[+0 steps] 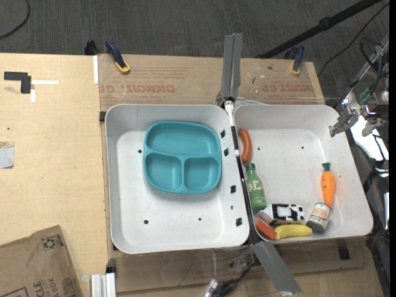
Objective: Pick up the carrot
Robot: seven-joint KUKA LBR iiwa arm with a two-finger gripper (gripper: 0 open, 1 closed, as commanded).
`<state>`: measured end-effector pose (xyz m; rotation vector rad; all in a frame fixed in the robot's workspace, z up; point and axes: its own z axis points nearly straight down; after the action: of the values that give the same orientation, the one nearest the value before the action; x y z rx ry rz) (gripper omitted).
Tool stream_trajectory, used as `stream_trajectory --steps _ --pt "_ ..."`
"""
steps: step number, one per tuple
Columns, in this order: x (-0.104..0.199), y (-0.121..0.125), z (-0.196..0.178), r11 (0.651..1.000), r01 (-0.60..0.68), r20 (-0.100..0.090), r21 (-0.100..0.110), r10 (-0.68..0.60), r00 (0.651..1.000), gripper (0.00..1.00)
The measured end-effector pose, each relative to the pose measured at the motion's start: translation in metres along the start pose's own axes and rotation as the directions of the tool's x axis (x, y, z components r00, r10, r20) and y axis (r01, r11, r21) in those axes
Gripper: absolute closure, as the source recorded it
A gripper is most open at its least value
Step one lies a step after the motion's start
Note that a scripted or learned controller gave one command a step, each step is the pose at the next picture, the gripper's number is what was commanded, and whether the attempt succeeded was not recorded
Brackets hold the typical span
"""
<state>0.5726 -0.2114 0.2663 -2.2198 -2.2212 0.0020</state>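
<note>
Cardboard (34,265) printed with black lettering is seen at the lower left corner, lying on the pale wooden counter (49,153). Two shallow white bins are set side by side on this counter. By the left bin (124,228) a teal divided plate (182,156) is carried, with one long compartment at the back and two smaller ones in front. By the right bin (291,135) a group of toy foods is held. A green bottle (254,187) is laid along the bin's left wall, and a red sausage (245,144) is placed just beyond it, against the same wall. Along the front wall a yellow banana (292,231) is found, touching a black-and-white carton (288,212) behind it, with a small can (319,217) just beside these to the right. The carrot (327,186) is set near the right wall of the right bin, its green top pointed away from the camera and its tip close to the can. The pincer (344,124) is seen above the far right corner of the right bin, well apart from the carrot; whether it is wide or narrow cannot be told, and nothing is seen held in it.
</note>
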Motion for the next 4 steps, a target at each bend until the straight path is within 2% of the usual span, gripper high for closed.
stream_trajectory --steps 1,2,3,4 --pt "-0.011 -0.058 0.089 1.0 0.008 0.0 0.001 -0.008 1.0 0.0" --pt "0.04 -0.095 0.073 0.999 -0.053 -0.001 0.001 0.053 0.999 0.0" --pt "0.011 -0.057 0.175 0.997 -0.074 0.0 -0.001 0.074 0.997 0.0" --pt "0.022 0.0 0.175 0.991 -0.131 0.001 0.0 0.131 0.991 0.0"
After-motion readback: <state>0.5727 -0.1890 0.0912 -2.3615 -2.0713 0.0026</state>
